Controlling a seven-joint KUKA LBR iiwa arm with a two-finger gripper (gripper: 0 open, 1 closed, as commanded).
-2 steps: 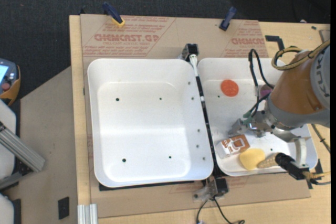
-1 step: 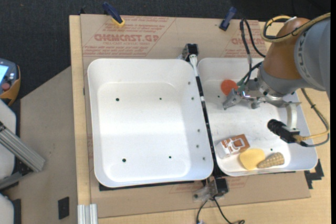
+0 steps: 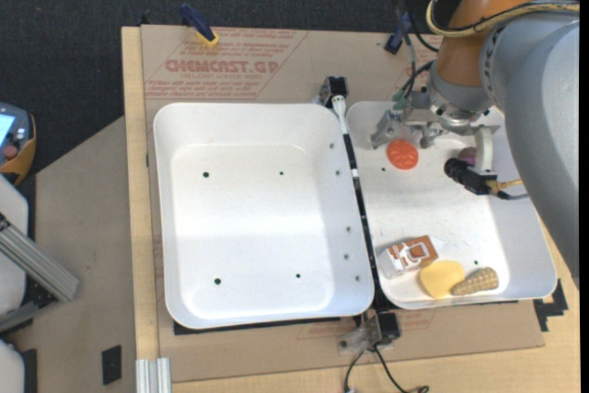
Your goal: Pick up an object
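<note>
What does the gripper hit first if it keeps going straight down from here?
Probably the red ball: the gripper sits right over it in the right bin. Depth is unclear from this slanted view, so it could miss the ball and meet the bin floor beside it.

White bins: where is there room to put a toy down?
The left white bin has bare floor wall to wall. The right white bin is bare mid-floor; crowded up top around the hand and round red-orange ball, and below with brown packet, yellow disc, tan cone.
</note>
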